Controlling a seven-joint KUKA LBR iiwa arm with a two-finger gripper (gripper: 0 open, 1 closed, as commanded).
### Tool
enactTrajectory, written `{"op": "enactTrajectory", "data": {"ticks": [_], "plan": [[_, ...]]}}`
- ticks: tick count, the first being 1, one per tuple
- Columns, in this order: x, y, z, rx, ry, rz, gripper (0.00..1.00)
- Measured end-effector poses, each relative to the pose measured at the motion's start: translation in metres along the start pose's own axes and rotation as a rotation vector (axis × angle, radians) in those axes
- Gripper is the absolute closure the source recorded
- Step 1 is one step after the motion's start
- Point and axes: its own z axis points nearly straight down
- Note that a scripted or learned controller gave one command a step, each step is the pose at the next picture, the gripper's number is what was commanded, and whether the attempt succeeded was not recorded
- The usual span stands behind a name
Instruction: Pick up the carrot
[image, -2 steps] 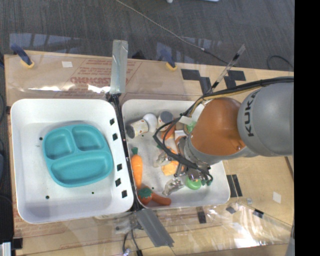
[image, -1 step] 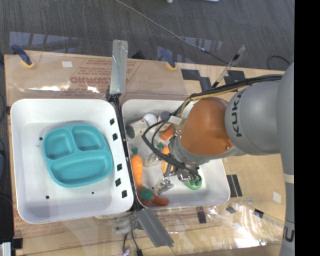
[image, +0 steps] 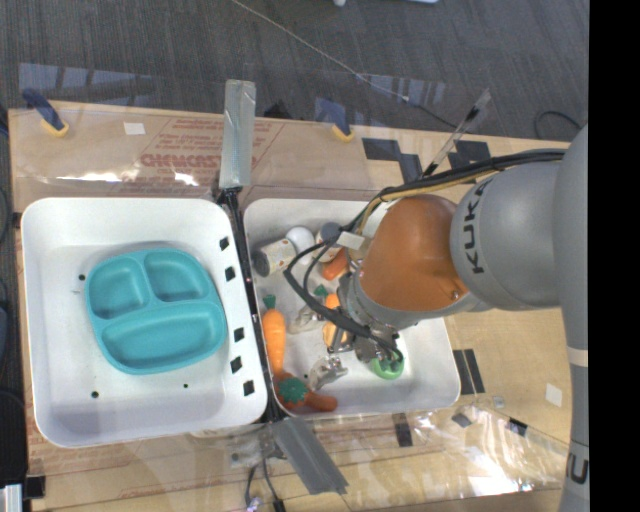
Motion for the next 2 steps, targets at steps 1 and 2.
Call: {"op": "enactTrajectory", "data": {"ticks": [1, 2], "plan": [[-0.002, 0.001, -0.010, 0.000, -0.001, -0.008, 1.00], [-0.002, 0.020, -0.102, 0.004, -0.007, -0.338, 1.00]]}}
